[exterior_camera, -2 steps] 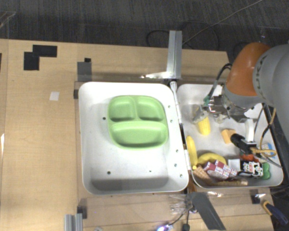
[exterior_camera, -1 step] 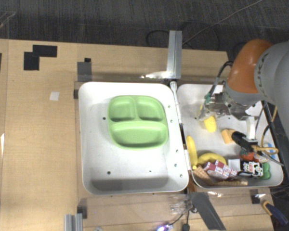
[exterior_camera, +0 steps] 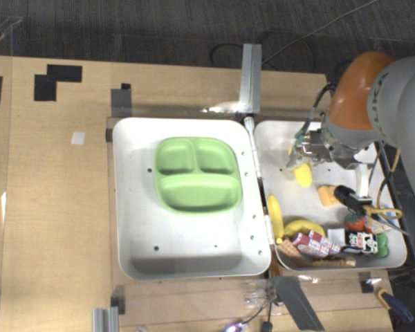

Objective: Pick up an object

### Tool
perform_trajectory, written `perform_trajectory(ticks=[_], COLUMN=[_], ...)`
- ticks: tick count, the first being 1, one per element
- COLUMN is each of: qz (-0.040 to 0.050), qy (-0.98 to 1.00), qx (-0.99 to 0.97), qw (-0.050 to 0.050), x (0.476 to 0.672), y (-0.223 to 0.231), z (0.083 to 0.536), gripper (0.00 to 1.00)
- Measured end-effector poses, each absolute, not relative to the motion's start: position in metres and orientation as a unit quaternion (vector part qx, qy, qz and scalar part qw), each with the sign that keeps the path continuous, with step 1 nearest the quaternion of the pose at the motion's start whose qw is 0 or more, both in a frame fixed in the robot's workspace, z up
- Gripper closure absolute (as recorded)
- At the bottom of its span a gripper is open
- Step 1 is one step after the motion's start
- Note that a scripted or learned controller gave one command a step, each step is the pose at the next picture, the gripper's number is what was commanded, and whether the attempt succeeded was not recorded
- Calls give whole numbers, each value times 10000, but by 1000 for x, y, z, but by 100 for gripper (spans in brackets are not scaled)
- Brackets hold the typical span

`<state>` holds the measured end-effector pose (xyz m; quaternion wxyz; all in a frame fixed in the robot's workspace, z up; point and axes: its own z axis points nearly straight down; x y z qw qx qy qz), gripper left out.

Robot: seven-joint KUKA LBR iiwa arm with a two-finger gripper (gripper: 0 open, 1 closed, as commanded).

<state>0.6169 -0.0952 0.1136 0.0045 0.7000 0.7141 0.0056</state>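
Yellow block (exterior_camera: 303, 176) lies in the right bin (exterior_camera: 280, 133), just beneath the tool (exterior_camera: 306, 151). It looks light, stiff and smooth, best pinched across its short sides. Whether the tool is clenched or released, I cannot tell.

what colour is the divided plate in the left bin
Light green. The divided plate shows plainly in the camera view, lying in the left bin.
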Motion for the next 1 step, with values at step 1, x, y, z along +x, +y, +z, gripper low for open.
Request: perform_trajectory(ticks=[1], qz=[19], qy=[6556], qx=[7551], qw=[19], x=[649], y=[-62], z=[221], gripper=[100])
